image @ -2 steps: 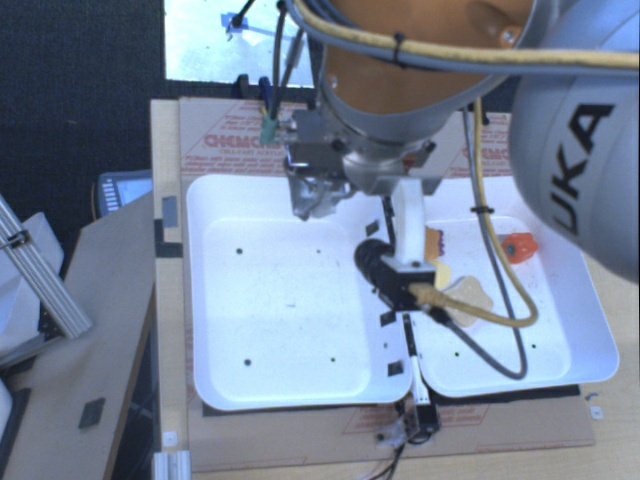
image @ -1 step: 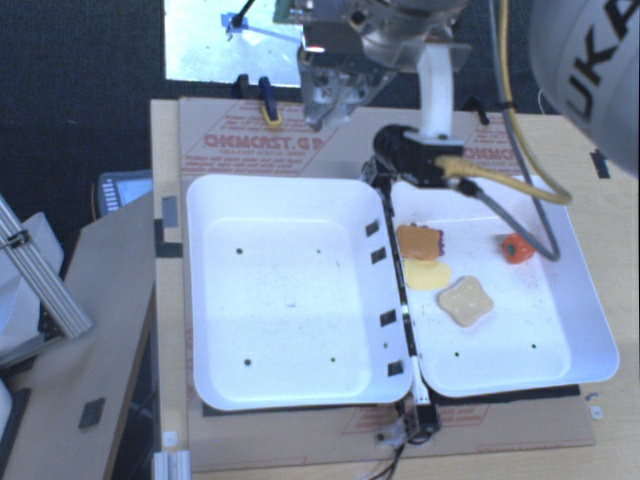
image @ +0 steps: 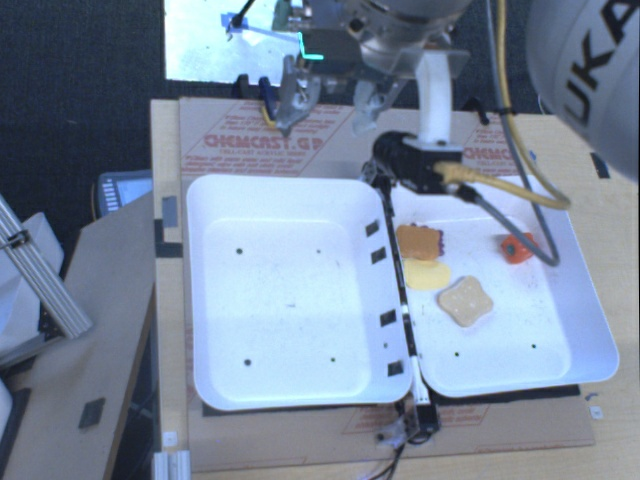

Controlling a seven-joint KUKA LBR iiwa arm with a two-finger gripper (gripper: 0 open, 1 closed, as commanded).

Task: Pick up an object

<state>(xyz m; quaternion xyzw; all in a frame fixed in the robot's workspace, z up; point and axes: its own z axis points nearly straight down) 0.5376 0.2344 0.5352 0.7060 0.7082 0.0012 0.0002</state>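
You have the bench (image: 120, 298) as the biggest thing here, a pale wooden top with a brown printed cardboard sheet (image: 250, 143) laid on it under both bins. The arm (image: 590, 58) comes in from the right and far side, its grey body filling the far right corner, and its wrist hangs over the far edge of the cardboard.

The left bin (image: 290, 378) sits on the left half of the sheet, a shallow white tray with a few small dark dots on its floor. The right bin (image: 560, 358) lies just beside it, the two joined along their shared edge by a row of small dark clips.

The gripper (image: 325, 103) hovers above the far strip of cardboard, beyond the far rim of the left bin and well apart from the objects. Its two metal fingers (image: 295, 93) hang spread apart, with nothing between them. A yellow cable (image: 510, 188) runs from a black fitting at the far rim of the right bin and arcs across that bin's far side.

Everything you could pick lies in the right bin. The toast-shaped piece (image: 466, 301), pale tan, rests near the middle of the floor. Just beyond it to the left lies a flat yellow slice (image: 428, 275), and touching that slice's far edge is an orange block (image: 420, 242) with a dark patch at its right end. A small orange-red object (image: 516, 250) sits apart toward the right, close by the grey cable.
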